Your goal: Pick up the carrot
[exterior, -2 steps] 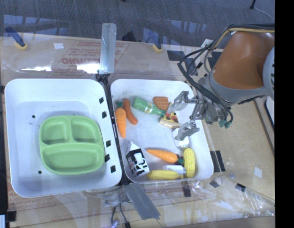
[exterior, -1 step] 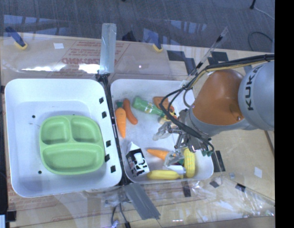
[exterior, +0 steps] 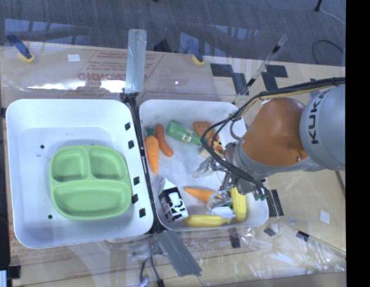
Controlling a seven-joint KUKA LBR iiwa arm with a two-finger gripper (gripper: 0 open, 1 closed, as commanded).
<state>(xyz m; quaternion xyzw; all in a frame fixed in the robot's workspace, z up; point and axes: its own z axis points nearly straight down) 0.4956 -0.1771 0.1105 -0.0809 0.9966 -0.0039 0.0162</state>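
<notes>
While the fingers [exterior: 216, 184] hover with unclear spread, the carrot [exterior: 152, 153] lies lengthwise, tip toward the near rim.

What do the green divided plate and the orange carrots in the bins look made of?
Green divided plate: looks like moulded plastic, matte with a soft sheen, one uniform colour and rounded compartment ridges. Orange carrots: probably plastic toy food, smooth, evenly coloured, with a green cap; the picture cannot rule out rubber.
</notes>
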